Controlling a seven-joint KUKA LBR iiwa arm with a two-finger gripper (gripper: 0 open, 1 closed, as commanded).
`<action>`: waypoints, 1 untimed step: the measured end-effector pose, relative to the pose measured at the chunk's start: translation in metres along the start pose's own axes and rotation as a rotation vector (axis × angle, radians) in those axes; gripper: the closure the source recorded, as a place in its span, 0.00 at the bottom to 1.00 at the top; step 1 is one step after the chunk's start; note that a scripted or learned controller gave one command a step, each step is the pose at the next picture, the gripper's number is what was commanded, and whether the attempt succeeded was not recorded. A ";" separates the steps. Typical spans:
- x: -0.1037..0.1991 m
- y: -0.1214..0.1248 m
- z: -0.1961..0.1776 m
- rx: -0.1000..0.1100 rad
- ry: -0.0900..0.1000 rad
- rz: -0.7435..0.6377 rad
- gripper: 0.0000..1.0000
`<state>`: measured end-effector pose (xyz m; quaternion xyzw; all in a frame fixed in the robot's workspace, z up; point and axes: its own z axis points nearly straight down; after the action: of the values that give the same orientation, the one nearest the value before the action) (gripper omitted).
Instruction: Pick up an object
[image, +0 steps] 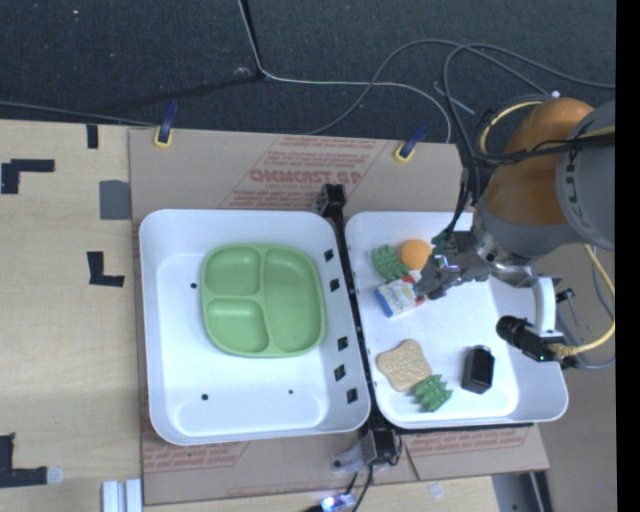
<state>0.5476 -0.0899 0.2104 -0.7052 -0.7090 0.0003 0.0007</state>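
The right bin (520, 410) holds several small objects: an orange ball (414, 253), a green leafy toy (387, 262), a small white, red and blue carton (398, 297), a tan bread slice (403, 364), a green toy tree (432, 393) and a black block (478, 369). My gripper (440, 276) hangs low in this bin, just right of the carton and below the ball. Nothing shows between its fingertips.
The left bin (170, 330) holds a green divided plate (264, 299). A black divider (345, 300) runs between the bins. Cables trail across the dark floor at the back, and the arm's grey and orange body (545, 180) looms over the right bin's far right.
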 end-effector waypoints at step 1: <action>0.043 0.014 0.002 0.000 0.000 0.002 1.00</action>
<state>0.5617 -0.0464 0.2085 -0.7058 -0.7084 0.0005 0.0006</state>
